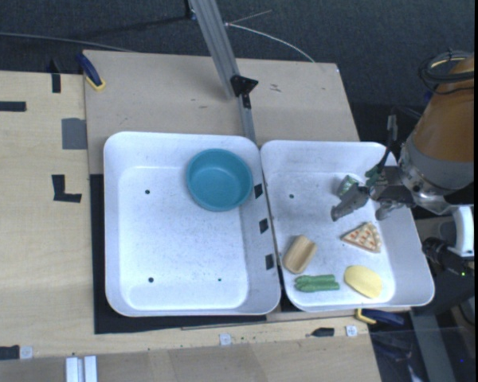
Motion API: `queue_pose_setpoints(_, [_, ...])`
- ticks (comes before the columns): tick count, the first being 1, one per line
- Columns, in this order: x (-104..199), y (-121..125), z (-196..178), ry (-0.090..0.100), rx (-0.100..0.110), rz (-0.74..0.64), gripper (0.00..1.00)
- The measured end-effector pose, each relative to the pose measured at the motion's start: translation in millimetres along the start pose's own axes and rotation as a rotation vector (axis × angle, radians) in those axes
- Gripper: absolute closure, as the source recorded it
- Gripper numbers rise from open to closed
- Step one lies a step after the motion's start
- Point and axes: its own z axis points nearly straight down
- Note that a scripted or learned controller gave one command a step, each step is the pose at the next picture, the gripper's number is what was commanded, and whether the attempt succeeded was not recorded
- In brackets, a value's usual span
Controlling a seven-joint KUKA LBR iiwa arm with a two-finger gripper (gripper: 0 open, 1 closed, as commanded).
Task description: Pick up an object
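Lying just below the pincer (352, 200), apart from its fingertips, is a toy pizza slice (362, 236), flat on the floor of the right bin (303, 165). The pincer's fingers stand spread wide, with nothing between them, pointing toward the bin's middle from the right. Further below sit a yellow lemon-shaped piece (363, 281), a green bean pod (316, 282) and a tan bread roll (299, 253), the roll below and left of the pincer, near the bin's left wall. Well left of the pincer, in the left bin (135, 237), a blue bowl (219, 179) stands upright near the upper rim. The orange-banded arm (450, 126) enters from the right.
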Motion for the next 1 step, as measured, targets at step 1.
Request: queue_pose_setpoints(1, [-1.0,2.8,44.4,0.000,0.005,0.001,0.00])
